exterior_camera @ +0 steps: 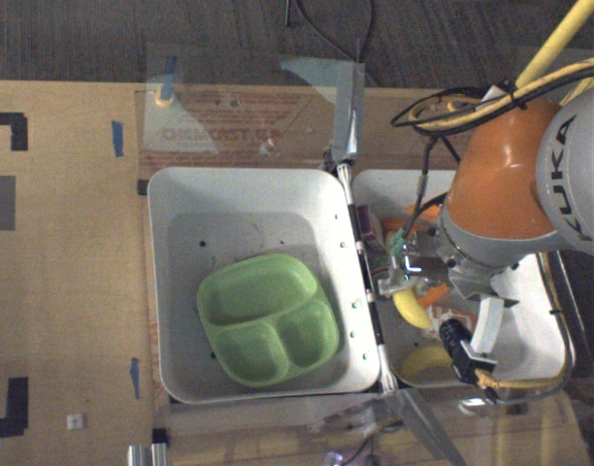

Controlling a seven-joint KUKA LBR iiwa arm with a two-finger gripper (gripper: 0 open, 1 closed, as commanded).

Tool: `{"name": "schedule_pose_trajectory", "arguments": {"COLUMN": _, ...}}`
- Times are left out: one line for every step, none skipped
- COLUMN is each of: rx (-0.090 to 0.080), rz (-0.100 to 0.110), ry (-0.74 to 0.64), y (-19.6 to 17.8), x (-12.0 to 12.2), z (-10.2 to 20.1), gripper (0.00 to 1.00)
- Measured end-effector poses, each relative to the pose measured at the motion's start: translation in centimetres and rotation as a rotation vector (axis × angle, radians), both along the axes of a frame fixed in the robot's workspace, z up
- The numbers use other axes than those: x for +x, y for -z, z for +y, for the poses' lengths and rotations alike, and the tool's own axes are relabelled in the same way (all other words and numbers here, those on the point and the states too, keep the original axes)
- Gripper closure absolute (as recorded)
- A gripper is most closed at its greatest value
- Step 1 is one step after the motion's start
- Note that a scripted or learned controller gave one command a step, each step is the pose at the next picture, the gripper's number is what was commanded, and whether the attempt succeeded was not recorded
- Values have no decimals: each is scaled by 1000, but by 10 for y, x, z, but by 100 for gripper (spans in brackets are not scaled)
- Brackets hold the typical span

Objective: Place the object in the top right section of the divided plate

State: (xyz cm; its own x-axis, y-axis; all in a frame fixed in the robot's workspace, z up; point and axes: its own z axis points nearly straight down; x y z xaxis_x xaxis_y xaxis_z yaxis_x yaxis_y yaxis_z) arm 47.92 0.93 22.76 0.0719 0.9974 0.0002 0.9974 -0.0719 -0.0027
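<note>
A green divided plate (268, 318) lies in the left white bin (181, 202), turned a little, with one long section on its upper left and two smaller sections on its lower right. All three sections look bare. Over the right bin (544, 343) hangs the arm's wrist, and the gripper (413, 278) reaches down among the objects at that bin's left side. A yellow banana-like piece (410, 309) lies just below the gripper, and an orange piece (434, 296) sits beside it. The wrist hides the fingertips.
Another yellow object (425, 360) rests at the right bin's front. A dark reddish item (369, 227) lies against its left wall, near green and orange bits (399, 225). A black cable-fitted part (462, 349) hangs off the wrist. Yellow hoses (491, 105) arc above the orange band.
</note>
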Motion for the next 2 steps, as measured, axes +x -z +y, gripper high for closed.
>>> {"name": "schedule_pose_trajectory", "arguments": {"rx": 0, "rz": -5, "ry": -471, "y": 2, "x": 23, "z": 55, "gripper": 100}}
{"name": "schedule_pose_trajectory", "arguments": {"rx": 0, "rz": -5, "ry": -467, "y": -93, "x": 65, "z": 134, "gripper": 100}}
